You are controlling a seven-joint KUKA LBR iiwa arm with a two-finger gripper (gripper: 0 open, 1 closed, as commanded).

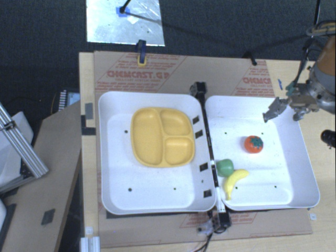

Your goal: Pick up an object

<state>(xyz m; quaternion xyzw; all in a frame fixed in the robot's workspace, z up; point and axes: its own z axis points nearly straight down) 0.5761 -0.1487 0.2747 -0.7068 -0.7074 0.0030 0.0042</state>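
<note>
In the right bin (294,156) lie a red tomato (253,144), a green round fruit (225,167) and a yellow banana (233,182). The green fruit and the banana sit close together near the bin's left wall. My gripper (286,111) hangs over the bin's far right part, up and to the right of the tomato. Its two dark fingers are spread apart with nothing between them.
The left bin (118,193) holds a yellow divided plate (161,137). A black divider with clips (206,146) runs between the bins. Brown cardboard (173,70) lies under both bins, and a shiny metal sheet (125,13) lies beyond it.
</note>
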